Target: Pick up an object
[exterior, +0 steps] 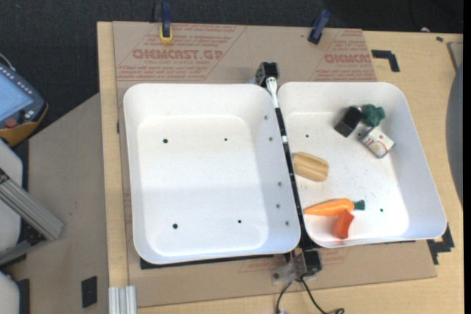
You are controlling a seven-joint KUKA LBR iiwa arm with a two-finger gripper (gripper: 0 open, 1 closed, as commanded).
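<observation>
Orange, green-tipped toy carrot (333,207) lies in the right bin (394,184); the gripper's state cannot be told.

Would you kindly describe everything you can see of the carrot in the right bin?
The carrot looks like a smooth plastic toy: an orange tapered body with a small green stem cap at its right end. It lies on its side, roughly level across the picture, near the front edge of the right bin. A red-orange piece lies against its underside; whether they are joined is unclear. The tan oval block sits apart, above it.
</observation>
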